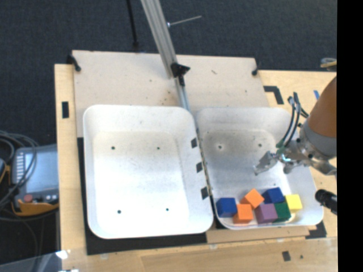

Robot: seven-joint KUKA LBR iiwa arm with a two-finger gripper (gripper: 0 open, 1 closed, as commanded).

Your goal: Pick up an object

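1. Hand (265, 164): it sits over the right bin (238, 123), above bare floor, near that bin's right wall. Whether the fingers are spread or pressed together cannot be told; the tip is small and blurred. Nothing is seen between them.

2. Task's things: a cluster of small blocks lies below the hand, toward the near edge of the right bin. It holds a blue block (226, 206), two orange blocks (253, 197), a purple block (266, 212), a green block (282, 211), a yellow block (294, 202) and a second blue one (274, 195) behind the purple.

3. Look of the blocks: plain cubes, matt, probably foam or painted wood, with flat faces and sharp colour. Most touch a neighbour; the blue block on the cluster's left end stands slightly apart from the rest.

4. Risk, crowding: the blocks are packed so tightly that a finger may land on top of a neighbour instead of beside the target, pushing the pile rather than closing on one piece.

5. Risk, wall: the yellow and green blocks lie close to the bin's rim at the corner. A descent there could strike the wall or leave no room for one finger.

6. Risk, empty close: from its present position the hand is above bare floor. Closing here would catch nothing.

7. Left bin (96, 152): well apart from the hand, beyond the divide; no bearing on this attempt.
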